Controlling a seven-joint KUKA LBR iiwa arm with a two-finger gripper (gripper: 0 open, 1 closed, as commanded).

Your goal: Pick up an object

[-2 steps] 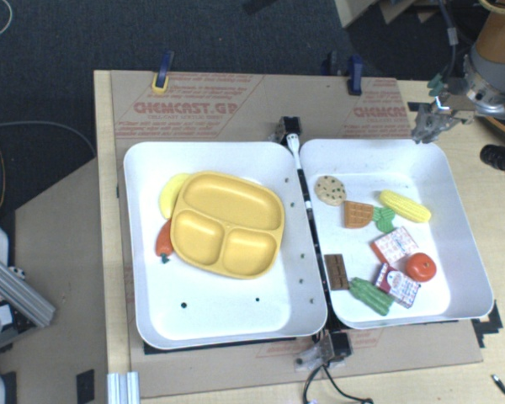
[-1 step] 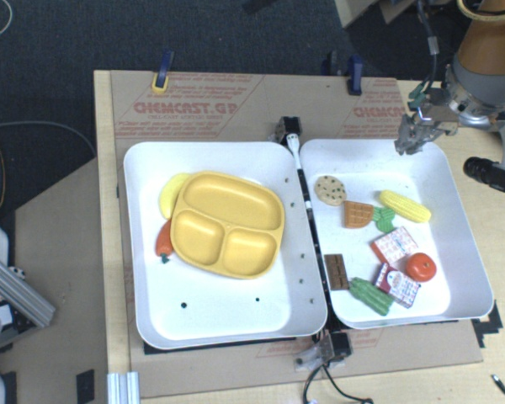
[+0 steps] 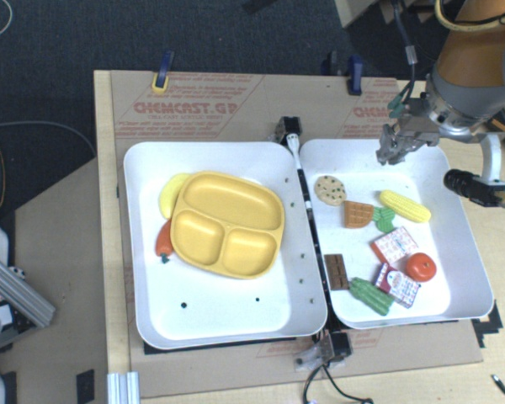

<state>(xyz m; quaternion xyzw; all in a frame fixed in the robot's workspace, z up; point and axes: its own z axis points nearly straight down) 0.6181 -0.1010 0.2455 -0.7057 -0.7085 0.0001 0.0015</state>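
Arm's in from the right, tool hanging over the far end of the right bin, nothing between its fingers. Open or clenched? Can't tell from this angle, too small and dark.

Task says pick up an object, any object, and the right bin's got plenty. Nearest the tool: cookie, lying flat, well clear of its neighbours. Prob. hard plastic toy food, light, stiff, won't break. But it's a thin disc, so the tool needs to pinch across the edge, low to the bin floor.

Corn looks the better bet imo: long, rounded, sits proud of the floor. Grab across the short width, mid-length. Smooth plastic tho, could squirt out.

Waffle is touching a green bit beside it, crowded. Tomato is round, likely to roll, and it sits against the red-white box. Choc bar lies near the bin's left wall. Pickle is near the front, long reach.

Left bin has a yellow tray w/ banana and a red piece tucked at its edge. Tray's too wide for a pinch, I'd guess.
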